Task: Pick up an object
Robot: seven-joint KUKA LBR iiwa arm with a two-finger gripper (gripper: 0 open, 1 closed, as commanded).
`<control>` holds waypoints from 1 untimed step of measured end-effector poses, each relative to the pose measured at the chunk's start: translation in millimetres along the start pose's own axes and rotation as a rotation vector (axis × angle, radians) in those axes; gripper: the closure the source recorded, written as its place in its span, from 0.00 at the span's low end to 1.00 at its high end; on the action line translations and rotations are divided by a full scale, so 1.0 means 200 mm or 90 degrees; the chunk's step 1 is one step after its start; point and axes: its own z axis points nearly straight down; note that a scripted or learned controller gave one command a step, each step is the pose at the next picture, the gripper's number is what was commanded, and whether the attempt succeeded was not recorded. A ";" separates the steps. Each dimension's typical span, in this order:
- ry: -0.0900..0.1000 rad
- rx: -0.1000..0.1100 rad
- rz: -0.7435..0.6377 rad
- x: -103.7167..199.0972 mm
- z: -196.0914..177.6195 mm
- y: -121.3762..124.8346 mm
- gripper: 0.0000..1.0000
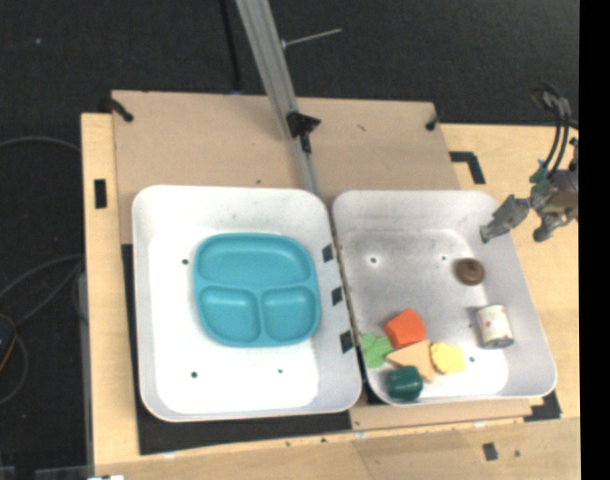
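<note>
on the pale wooden bench (235, 138) the right white bin (385, 218) holds a loose orange block (406, 327) among small toys, so the tool (530, 213), its grip state impossible to tell, should descend squarely over it

The single camera sat fixed above the bench (285, 138), looking down at a slant; it stood far enough back to take in both white bins, the left bin (165, 298) and the right bin (415, 228), side by side; dark floor (105, 38) showed beyond the bench's far edge; the arm's end entered from the right.
</note>
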 end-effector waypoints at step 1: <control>0.000 0.000 0.000 0.00 0.00 0.00 0.00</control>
